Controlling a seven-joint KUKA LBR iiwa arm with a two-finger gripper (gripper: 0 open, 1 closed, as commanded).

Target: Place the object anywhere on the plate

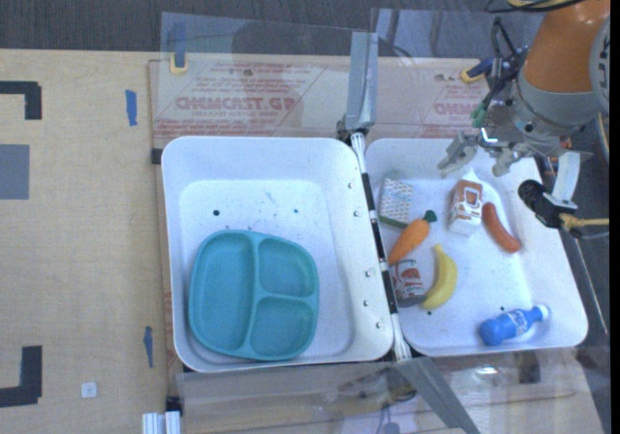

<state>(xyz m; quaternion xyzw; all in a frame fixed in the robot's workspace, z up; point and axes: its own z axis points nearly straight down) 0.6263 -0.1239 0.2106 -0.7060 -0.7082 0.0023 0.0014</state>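
With the gripper point(478, 153) spread open above the carton point(466, 206), descend squarely, straddle it, then carry it left to the plate point(254, 295).

The arm point(572, 45) comes in from the upper right, its orange band uppermost and the grey wrist bent downward beneath it. The gripper point(477, 159) hangs below the wrist, pointing down, its two pale fingers point(453, 157) spread apart. Nothing seems to sit between them, though glare blurs the tips.
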